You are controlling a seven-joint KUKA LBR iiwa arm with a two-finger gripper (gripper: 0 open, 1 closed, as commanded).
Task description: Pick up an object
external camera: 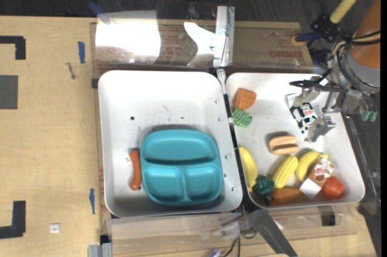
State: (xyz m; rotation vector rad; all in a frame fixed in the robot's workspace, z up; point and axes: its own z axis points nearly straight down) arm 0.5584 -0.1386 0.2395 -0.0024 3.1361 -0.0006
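The gripper hangs over the upper right part of the right bin, with the orange-banded arm behind it at the right edge. Between its fingers there is a small white and black object; the fingers stand narrow around it, and it seems to be lifted a little above the bin floor, though the height is hard to judge.

Below the gripper lies a toy hot dog. Near the bottom of the same bin there are a corn cob, a yellow banana, a small white carton, a red tomato and an orange carrot with a dark green top, all close together. A second banana lies along the left wall. In the upper left part sit an orange piece and a green piece, just beside each other.

The left bin holds a teal divided tray, and a red sausage lies just to its left.
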